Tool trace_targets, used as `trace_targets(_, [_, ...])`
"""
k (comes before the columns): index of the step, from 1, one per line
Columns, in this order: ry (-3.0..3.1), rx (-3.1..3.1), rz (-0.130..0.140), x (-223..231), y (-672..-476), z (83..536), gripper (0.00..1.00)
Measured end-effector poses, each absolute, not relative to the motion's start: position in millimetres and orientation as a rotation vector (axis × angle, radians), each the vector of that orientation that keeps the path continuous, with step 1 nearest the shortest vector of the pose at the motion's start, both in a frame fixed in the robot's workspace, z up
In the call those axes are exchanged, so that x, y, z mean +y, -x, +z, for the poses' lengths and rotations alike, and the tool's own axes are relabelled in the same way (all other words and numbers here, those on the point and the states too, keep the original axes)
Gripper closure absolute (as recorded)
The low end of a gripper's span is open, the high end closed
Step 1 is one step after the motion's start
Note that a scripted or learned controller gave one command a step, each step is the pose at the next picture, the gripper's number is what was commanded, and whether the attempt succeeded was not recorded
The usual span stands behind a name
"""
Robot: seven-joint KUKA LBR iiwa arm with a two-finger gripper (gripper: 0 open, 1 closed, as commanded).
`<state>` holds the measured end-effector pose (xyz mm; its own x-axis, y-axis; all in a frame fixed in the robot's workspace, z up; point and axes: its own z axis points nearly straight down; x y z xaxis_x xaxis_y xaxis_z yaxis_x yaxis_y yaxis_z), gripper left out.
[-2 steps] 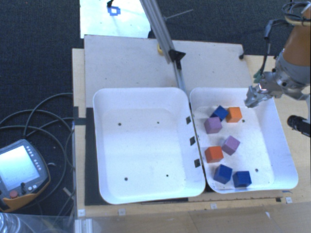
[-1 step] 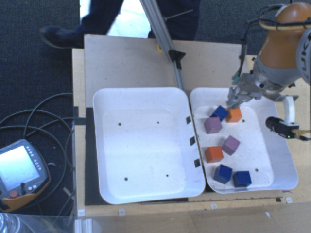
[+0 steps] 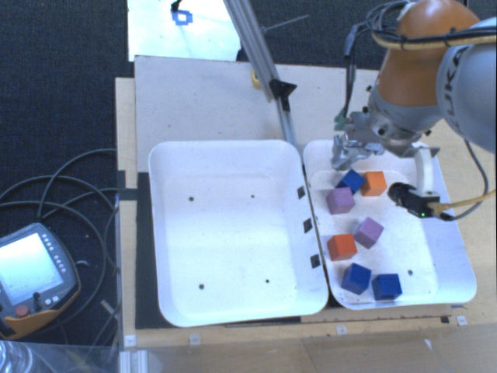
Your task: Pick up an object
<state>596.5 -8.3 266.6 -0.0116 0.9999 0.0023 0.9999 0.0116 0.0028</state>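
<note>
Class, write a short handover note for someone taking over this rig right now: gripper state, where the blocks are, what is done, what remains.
Gripper: low over the back of the right bin, just above the blue block; nothing seen between its fingers.
Blocks: all seven lie in the right bin. Blue, orange and purple cluster at the back; purple and orange mid-bin; two blue at the front.
Done: approach only.
Left: grasp and lift one block.

Seven small cubes [image 3: 355, 221] in right bin, blue, orange, purple
</note>
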Motion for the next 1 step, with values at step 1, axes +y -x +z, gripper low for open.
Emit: trace_targets(1, [-2.21,2.233,0.004,41.7,-594.9,263.9,1.0])
